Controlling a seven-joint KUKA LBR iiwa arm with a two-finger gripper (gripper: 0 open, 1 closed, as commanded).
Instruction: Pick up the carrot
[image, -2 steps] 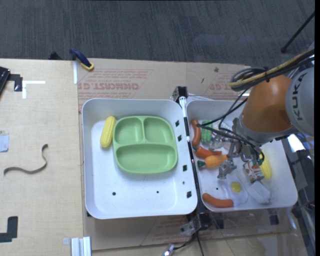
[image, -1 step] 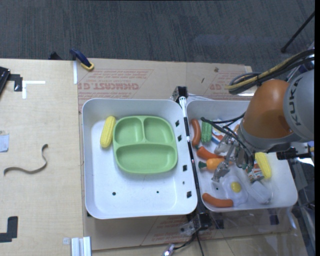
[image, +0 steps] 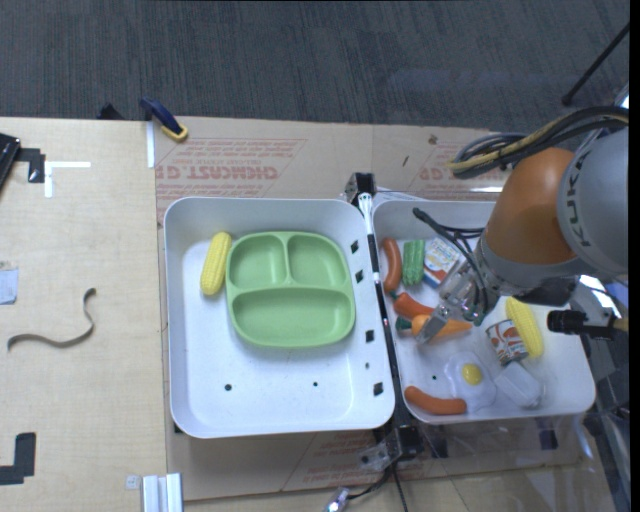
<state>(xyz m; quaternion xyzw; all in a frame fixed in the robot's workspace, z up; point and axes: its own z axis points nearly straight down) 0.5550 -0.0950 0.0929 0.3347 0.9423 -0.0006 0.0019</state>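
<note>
The carrot (image: 456, 326) is a small orange piece in the middle of the right bin (image: 570, 400). My gripper (image: 437, 326) is down in that bin, reaching in from the right under the grey and orange arm (image: 535, 215). Its metal fingers (image: 430, 331) are closed on the carrot's left end, and the rest of the carrot sticks out to the right. An orange-red piece (image: 412, 304) with a green bit (image: 403, 323) lies just left of the fingers, close to touching them.
The right bin also holds two sausages (image: 392, 263) (image: 435, 402), a green item (image: 414, 262), a corn cob (image: 526, 326), a small can (image: 506, 343) and a yellow ball (image: 471, 375). The left bin (image: 200, 400) holds a green divided plate (image: 290, 288) and another corn cob (image: 214, 263).
</note>
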